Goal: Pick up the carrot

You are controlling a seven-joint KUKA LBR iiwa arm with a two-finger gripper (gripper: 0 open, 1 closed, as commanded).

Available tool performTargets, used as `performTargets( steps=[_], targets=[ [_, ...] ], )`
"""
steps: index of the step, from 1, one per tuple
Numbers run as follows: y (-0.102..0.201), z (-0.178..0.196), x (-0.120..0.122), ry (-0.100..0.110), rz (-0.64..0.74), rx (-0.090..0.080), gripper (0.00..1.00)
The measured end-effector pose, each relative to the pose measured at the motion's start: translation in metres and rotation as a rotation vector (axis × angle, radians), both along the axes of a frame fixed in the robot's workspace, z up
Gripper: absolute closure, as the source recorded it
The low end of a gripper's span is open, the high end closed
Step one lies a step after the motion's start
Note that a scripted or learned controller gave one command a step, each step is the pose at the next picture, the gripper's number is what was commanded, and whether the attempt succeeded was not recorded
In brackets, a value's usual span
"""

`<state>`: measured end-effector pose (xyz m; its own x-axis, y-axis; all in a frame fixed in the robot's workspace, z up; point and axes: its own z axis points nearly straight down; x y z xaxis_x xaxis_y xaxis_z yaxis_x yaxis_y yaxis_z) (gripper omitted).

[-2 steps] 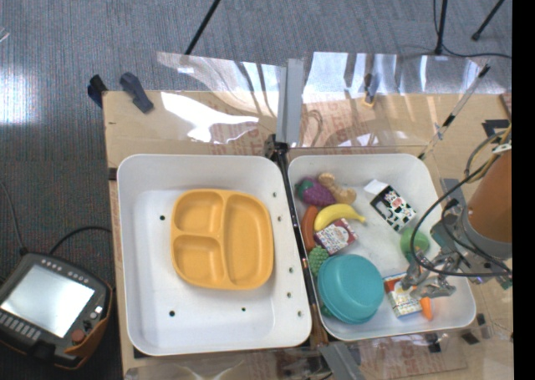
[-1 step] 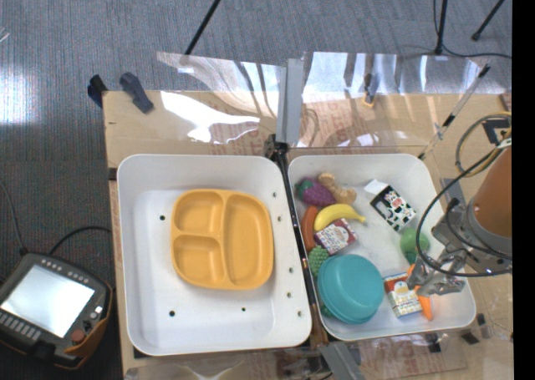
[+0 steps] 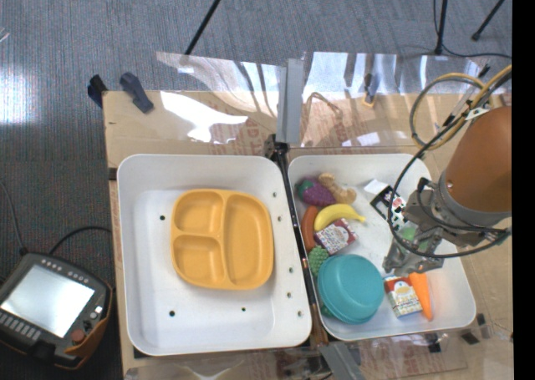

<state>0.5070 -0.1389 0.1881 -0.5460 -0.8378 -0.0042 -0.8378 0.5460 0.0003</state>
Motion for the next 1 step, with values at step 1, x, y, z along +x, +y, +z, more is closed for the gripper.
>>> performTargets(
  steps=[1],
  targets=[
    [-0.0006, 0.023, -0.0307, 0.001, 0.513, 0.001, 1.0]
  ],
)
